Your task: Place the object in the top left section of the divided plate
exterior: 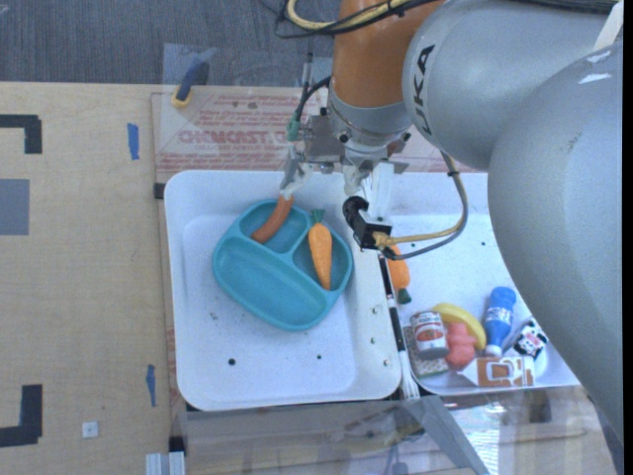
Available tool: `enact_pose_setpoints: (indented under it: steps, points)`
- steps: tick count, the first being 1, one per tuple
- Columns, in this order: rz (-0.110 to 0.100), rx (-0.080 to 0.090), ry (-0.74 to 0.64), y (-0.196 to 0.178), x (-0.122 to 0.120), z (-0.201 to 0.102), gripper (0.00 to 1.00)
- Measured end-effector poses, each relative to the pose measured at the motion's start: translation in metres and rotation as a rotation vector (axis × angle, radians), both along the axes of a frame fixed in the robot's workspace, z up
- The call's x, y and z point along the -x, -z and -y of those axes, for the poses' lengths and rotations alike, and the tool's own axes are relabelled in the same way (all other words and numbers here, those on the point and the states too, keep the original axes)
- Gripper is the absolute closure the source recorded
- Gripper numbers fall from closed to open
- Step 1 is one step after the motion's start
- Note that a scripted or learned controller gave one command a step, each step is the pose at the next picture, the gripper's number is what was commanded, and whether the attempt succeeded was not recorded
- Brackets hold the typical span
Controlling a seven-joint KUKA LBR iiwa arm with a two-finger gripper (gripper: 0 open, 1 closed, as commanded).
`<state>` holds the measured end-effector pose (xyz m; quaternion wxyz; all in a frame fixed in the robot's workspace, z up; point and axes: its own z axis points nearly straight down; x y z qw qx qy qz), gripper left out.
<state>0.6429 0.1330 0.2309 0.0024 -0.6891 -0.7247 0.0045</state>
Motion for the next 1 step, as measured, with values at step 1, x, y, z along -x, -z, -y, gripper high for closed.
enact_pose_setpoints:
  steps: [1]
  points:
    - [0.007, 0.000, 0.180, -0.1380, -0.0212, 0.0011, 0.00]
